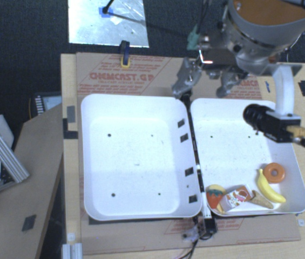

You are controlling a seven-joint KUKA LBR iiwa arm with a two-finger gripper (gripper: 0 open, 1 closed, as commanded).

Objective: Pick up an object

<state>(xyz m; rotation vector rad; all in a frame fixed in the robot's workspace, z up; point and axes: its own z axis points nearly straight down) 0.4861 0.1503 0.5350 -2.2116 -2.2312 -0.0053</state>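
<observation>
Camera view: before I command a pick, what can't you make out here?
- Gripper: blurred, finger state unclear.
- Red-and-white packet: print too small to read.
- Round red-orange item: partly covered by the packet, identity unclear.
- Arm: cut off by the top edge.

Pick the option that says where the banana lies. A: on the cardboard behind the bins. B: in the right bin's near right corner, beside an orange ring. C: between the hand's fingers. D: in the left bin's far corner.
B: the banana lies in the right bin, at its near right corner, just below the orange ring, far from the hand.
</observation>
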